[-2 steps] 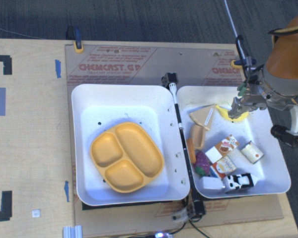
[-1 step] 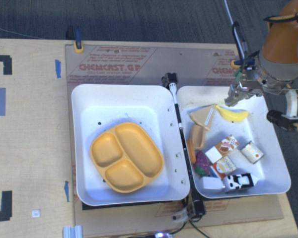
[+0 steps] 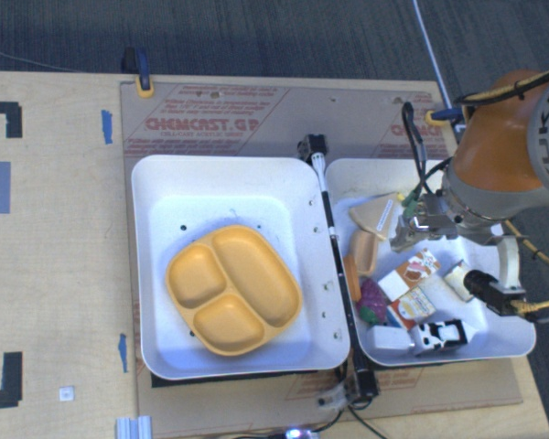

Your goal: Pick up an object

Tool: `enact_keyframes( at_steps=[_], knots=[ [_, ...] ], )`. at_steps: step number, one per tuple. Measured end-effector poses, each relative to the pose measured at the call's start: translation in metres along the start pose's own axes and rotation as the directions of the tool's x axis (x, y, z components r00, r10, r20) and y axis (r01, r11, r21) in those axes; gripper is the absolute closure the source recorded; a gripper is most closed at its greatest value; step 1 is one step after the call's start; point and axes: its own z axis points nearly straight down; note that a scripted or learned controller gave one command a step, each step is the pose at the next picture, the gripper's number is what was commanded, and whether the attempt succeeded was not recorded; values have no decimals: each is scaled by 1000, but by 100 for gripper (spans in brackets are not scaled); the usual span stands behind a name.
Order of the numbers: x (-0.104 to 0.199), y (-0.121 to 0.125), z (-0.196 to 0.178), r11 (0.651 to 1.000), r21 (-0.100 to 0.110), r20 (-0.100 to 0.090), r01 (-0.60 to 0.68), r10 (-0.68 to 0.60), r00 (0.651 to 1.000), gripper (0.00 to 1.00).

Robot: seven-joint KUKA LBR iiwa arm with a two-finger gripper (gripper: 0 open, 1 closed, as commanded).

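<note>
Clutter fills the right bin (image 3: 522,332), and the gripper (image 3: 419,227) hangs over its upper part; whether it is parted or closed I cannot tell. Just below the gripper lies a small orange-and-white packet (image 3: 417,270), likely light, thin and a little slick, best pinched across its narrow sides. Left of the packet sit a tan wedge (image 3: 375,215) and a purple bunch (image 3: 372,298), which looks soft and lumpy. Below the packet rests a black-and-white toy (image 3: 438,334), seemingly hard plastic. Further left, the other bin (image 3: 156,199) holds a smooth, rounded yellow three-part tray (image 3: 233,288).
</note>
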Motion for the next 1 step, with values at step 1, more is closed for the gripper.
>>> enact_keyframes(
  at_steps=[1],
  knots=[
    [-7, 25, 4, 1000, -3, 1, 0, 0, 1000, 100]
  ],
)
